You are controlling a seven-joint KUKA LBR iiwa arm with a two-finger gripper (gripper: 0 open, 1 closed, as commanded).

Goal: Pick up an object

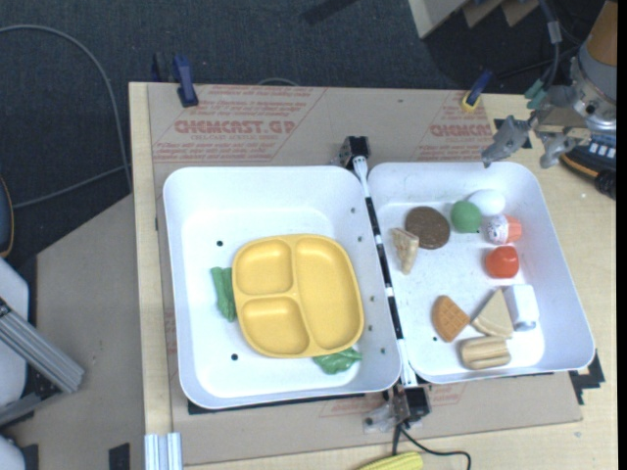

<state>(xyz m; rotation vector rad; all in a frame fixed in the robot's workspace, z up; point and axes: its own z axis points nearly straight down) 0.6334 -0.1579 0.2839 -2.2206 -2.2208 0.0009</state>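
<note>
Brown cookie (427, 227), round, flat, dark

Grey metal wrist (588, 106) under an orange band, dark cable alongside

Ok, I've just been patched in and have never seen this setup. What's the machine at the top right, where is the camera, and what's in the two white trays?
You are looking down at a slant from one fixed camera above a bench. The grey metal thing at the top right is the robot arm's pincer, hanging above the far rim of the right bin; nothing is visible between its fingers. The left bin holds a yellow divided plate with green leafy pieces poking out from under its edges. The right bin holds small toy foods lying loose: a brown round patty, a green ball, a red piece, an orange cracker and a bread roll, among others.
</note>
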